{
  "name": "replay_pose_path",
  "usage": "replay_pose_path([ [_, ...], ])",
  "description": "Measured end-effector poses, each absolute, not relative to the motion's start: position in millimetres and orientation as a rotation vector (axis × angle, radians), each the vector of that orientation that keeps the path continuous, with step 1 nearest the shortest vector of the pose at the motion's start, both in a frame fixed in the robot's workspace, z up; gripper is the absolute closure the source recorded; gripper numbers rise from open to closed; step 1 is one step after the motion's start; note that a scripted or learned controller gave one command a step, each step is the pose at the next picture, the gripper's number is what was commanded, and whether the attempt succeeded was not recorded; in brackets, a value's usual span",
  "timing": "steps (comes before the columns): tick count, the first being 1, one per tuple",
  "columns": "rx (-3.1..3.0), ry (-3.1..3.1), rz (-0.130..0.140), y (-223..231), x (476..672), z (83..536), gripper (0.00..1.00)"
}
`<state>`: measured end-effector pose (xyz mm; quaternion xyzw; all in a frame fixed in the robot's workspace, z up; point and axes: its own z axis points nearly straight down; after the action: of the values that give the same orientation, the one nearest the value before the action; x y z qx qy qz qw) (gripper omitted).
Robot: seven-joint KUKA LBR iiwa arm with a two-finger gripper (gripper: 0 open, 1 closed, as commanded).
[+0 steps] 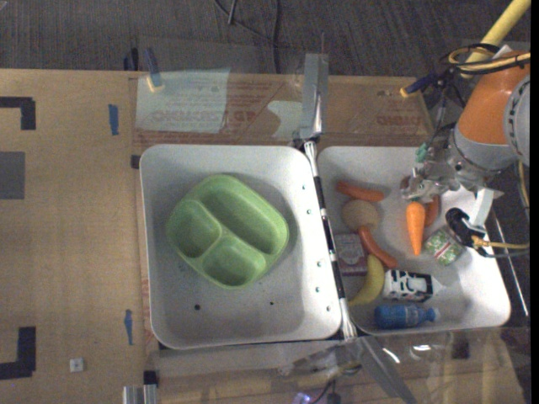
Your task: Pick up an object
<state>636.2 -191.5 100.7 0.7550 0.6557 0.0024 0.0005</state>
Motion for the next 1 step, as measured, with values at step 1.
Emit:
replay_pose_path([
  [1,2.443,1.97,0.001,-162.8,647.7,212.5,1.0],
])
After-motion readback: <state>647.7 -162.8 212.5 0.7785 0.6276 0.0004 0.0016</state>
